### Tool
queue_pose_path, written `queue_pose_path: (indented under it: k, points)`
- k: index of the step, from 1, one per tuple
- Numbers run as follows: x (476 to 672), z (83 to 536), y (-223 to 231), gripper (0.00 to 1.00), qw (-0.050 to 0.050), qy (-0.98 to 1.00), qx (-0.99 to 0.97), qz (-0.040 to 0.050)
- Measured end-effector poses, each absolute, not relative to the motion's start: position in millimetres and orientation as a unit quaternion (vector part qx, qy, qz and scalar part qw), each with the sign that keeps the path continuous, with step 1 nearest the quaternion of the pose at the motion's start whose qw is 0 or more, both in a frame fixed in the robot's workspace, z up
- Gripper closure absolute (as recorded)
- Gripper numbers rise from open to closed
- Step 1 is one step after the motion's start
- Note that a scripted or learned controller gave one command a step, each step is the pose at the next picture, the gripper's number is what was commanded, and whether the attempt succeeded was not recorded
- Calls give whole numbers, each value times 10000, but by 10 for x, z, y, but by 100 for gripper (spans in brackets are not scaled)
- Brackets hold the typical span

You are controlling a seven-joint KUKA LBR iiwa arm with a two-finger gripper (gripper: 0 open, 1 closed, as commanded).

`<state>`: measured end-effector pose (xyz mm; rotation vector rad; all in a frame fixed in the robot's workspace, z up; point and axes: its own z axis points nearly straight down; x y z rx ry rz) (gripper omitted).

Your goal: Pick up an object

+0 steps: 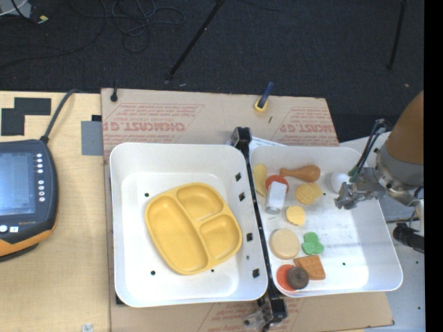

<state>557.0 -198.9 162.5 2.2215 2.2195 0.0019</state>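
Observation:
The right bin [360, 268] holds several toy foods along its left side: a brown drumstick [302, 173], a white bottle with a red cap [276, 191], a round yellow cracker [308, 194], a small yellow piece [295, 216], a tan disc [284, 243], a green piece [312, 243], an orange wafer [311, 267] and a dark brown donut [298, 277] on a red plate [282, 277]. My gripper [345, 199] hangs over the right half of this bin, well to the right of the cracker, with nothing visible between its fingers.
The left bin [131, 171] carries a yellow divided tray [192, 225]. A black divider clip [250, 206] runs between the bins. A tablet [24, 192] lies on the bench at far left. A small white ball [338, 180] sits near the gripper.

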Motion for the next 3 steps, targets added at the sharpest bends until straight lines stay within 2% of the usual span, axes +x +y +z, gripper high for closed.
queue_pose_path:
  k: [1, 2, 3]
  points:
    - [5551, 2246, -2055, 100, 18, 7069, 7074, 9]
    - [5551, 2272, -2058, 100, -7, 7075, 7067, -1]
    - [5770, 2261, -1600, 100, -10, 7085, 7057, 7]
